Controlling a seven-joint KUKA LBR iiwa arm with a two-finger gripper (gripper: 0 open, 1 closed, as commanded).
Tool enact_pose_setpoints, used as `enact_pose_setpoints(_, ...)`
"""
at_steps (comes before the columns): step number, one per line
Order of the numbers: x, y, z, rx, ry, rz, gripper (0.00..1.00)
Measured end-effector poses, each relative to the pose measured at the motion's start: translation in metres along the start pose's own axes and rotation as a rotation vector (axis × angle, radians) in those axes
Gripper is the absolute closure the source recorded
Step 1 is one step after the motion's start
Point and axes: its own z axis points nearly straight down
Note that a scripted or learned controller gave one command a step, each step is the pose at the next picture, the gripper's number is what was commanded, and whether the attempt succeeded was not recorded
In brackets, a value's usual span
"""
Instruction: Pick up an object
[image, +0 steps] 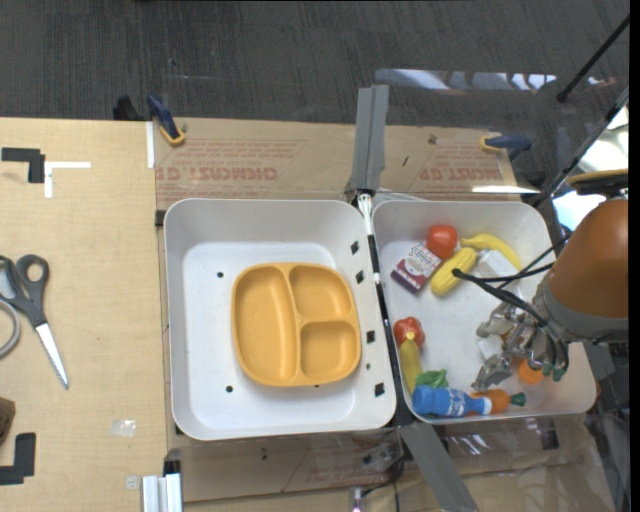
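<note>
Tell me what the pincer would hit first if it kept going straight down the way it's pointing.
Probably the white floor of the right bin: the pincer points down over bare floor, above the blue bottle. Depth is unclear.

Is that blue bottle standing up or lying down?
Lying down. The blue bottle rests on its side along the right bin's near wall.

A robotics lab: bench with paired white bins, scissors, clamps.
</note>
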Motion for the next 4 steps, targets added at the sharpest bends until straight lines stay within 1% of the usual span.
enact_pose_setpoints(1,-0.072,0.061,0.005,0.011,0.010,0.065,0.00)
enact_pose_setpoints(2,-0.134,0.084,0.007,0.023,0.034,0.195,0.00)
enact_pose_setpoints(3,-0.128,-0.007,0.003,0.012,0.007,0.227,0.00)
enact_pose_setpoints(4,-0.044,-0.005,0.004,0.013,0.011,0.232,0.00)
